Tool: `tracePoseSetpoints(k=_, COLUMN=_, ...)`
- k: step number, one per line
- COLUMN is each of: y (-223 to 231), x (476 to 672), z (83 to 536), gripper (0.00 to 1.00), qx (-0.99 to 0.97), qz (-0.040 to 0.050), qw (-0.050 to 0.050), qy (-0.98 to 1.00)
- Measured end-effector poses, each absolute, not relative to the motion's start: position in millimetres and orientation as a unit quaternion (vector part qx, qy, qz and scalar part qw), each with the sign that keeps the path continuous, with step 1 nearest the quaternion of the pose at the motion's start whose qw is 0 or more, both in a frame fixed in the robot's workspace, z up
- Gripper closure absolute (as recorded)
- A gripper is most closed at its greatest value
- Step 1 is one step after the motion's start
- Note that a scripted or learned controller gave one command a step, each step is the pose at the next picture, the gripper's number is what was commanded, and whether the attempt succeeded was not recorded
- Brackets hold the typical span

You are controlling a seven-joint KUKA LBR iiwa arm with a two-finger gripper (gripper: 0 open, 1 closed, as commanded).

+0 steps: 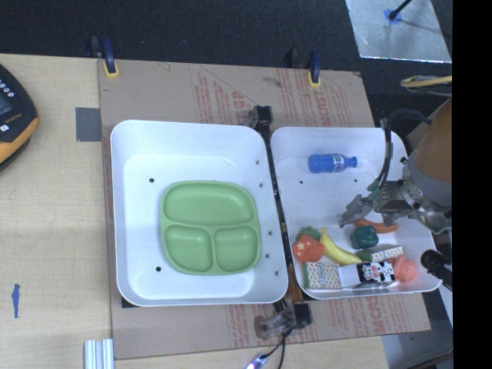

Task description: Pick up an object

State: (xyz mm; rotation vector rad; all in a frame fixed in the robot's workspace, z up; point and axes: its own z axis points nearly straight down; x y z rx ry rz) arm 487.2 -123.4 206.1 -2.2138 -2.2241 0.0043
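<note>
My gripper (pixel 355 212) hangs low over the right bin (pixel 292 148), near its right side, with the grey arm coming in from the right edge. Just below it lie a dark green toy vegetable (pixel 365 237) and an orange piece (pixel 386 226) partly hidden under the gripper. A yellow banana (pixel 338 250) and a red toy fruit (pixel 308 248) lie to its lower left. A blue bottle (pixel 332 162) lies apart near the bin's far wall. I see nothing held.
Small printed boxes (pixel 323 275) and a pink-red ball (pixel 405 268) crowd the right bin's near edge. The left bin (pixel 131 152) holds a green divided plate (pixel 209 227). A yellow-black device (pixel 11 121) sits at the bench's far left.
</note>
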Motion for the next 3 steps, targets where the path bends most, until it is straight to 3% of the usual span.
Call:
tracePoseSetpoints(k=1, y=-201, x=475.0, z=119, gripper=0.00, qx=-0.706, qz=0.0017, qw=0.002, qy=-0.708)
tracePoseSetpoints(k=2, y=-125, x=567.5, z=97, gripper=0.00, qx=-0.704, qz=-0.0028, qw=-0.006, qy=-0.710)
tracePoseSetpoints(k=3, y=-157, x=647.4, z=96, gripper=0.00, qx=-0.704, qz=0.0035, qw=0.003, qy=-0.710)
